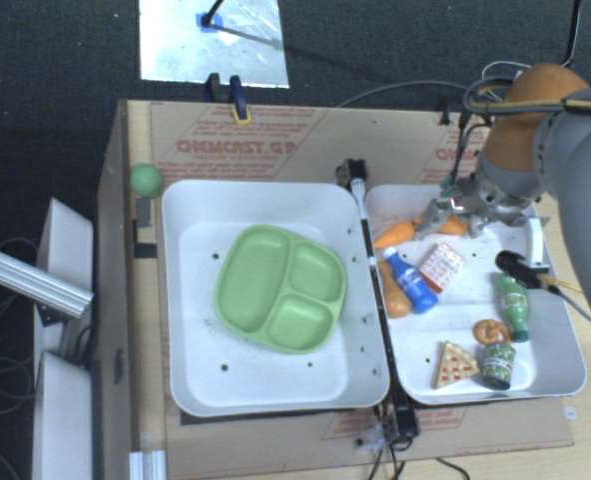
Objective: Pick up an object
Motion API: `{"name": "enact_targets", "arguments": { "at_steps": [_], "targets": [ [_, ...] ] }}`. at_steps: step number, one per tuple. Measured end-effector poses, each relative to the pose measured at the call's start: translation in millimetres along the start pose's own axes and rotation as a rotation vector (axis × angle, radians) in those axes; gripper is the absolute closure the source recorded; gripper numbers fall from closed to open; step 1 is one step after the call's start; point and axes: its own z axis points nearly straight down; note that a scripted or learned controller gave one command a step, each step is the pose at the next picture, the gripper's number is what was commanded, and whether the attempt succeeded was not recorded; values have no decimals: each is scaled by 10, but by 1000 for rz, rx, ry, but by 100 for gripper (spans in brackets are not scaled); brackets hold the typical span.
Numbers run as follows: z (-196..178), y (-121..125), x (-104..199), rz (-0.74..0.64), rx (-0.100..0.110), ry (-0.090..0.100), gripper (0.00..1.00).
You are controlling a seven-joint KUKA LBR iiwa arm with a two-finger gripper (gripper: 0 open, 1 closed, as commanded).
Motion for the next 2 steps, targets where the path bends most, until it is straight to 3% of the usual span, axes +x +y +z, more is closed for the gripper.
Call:
{"name": "enact_targets", "arguments": {
  "at_steps": [1,2],
  "targets": [
    [27,2,-186,-2,4,16,0],
    [-60,-28,-245,-1,13,7,100]
  ]
}}
